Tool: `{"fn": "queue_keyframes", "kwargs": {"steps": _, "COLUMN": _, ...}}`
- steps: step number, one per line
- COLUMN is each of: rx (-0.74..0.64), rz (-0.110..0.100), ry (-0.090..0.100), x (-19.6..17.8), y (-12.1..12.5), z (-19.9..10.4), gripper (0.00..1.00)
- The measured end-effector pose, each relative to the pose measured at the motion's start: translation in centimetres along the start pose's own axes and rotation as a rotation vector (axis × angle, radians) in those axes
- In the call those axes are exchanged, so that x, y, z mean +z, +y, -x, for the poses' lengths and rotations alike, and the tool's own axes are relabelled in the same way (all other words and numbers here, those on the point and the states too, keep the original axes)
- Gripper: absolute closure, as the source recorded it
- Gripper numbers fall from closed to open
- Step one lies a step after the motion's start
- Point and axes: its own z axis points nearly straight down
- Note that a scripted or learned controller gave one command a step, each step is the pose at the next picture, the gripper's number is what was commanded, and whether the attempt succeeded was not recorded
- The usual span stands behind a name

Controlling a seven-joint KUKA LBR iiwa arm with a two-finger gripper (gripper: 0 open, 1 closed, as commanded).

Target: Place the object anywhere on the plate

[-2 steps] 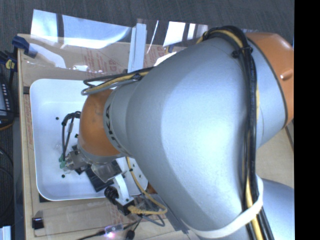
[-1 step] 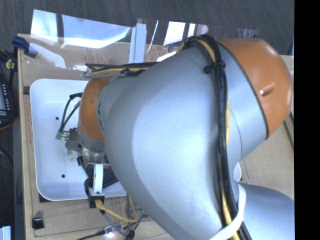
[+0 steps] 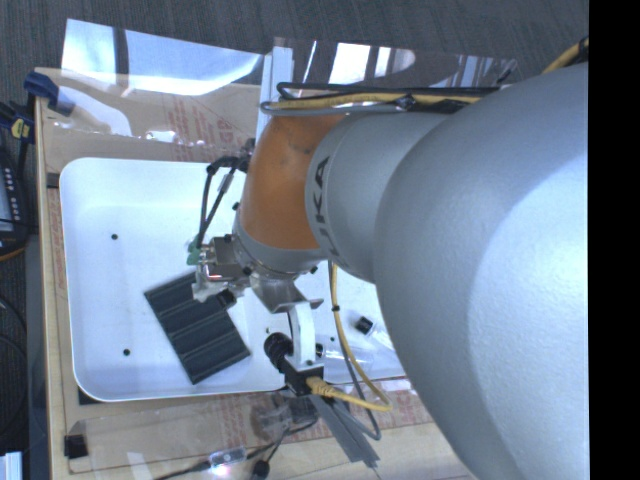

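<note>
The grey arm with its orange band (image 3: 290, 183) reached over the left shallow white plastic bin (image 3: 90, 268), its bulk covering much of the surface. The gripper (image 3: 222, 278) hung at the upper corner of a dark, flat, ribbed rectangular slab (image 3: 197, 328) lying tilted on the bin's smooth floor; this was probably the plate. Whether the gripper was released or clenched could not be told, and no carried object could be made out, so the placement could not be judged done.
</note>
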Motion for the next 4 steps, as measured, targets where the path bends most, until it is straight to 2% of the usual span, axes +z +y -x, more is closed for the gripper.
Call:
{"fn": "queue_keyframes", "kwargs": {"steps": 1, "rx": 0.125, "rz": -0.001, "ry": -0.002, "x": 2.1, "y": 3.4, "z": 3.2, "gripper": 1.00}}
{"fn": "queue_keyframes", "kwargs": {"steps": 2, "rx": 0.054, "rz": -0.002, "ry": -0.001, "x": 2.1, "y": 11.2, "z": 3.1, "gripper": 1.00}}
{"fn": "queue_keyframes", "kwargs": {"steps": 3, "rx": -0.134, "rz": -0.004, "ry": 0.001, "x": 2.1, "y": 7.7, "z": 8.2, "gripper": 1.00}}
{"fn": "queue_keyframes", "kwargs": {"steps": 4, "rx": -0.472, "rz": -0.001, "ry": -0.001, "x": -3.3, "y": -1.0, "z": 3.1, "gripper": 1.00}}
